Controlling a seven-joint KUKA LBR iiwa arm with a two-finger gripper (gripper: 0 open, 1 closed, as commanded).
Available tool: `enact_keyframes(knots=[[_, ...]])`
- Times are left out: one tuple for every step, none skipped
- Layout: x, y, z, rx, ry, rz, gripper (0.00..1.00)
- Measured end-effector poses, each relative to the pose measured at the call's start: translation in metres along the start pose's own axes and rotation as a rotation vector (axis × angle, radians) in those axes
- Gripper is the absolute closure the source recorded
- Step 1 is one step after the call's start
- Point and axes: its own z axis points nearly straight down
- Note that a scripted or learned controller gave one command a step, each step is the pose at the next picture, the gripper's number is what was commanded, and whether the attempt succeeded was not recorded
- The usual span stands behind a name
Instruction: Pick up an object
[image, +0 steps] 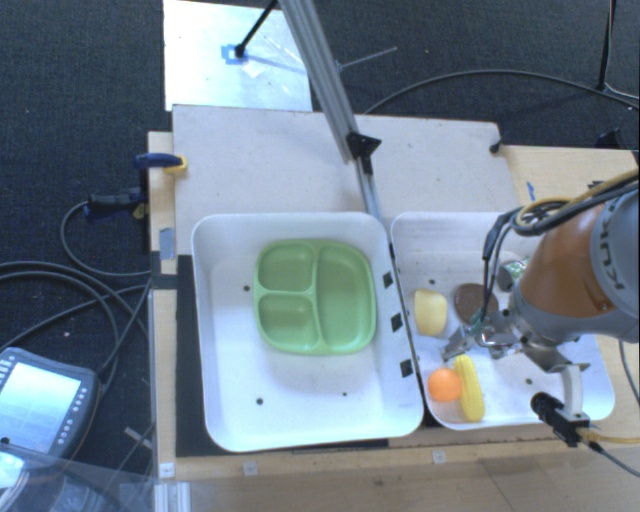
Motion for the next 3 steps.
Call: enact_keyframes(knots=[[0.000, 0.002, -0.013, -0.005, -0.001, 0.000, 1.00], [0.004, 0.004, -0.057, -0.011, -0.003, -0.005, 1.00], [0.003, 0.006, -0.111, -0.013, -0.003, -0.005, 1.00]])
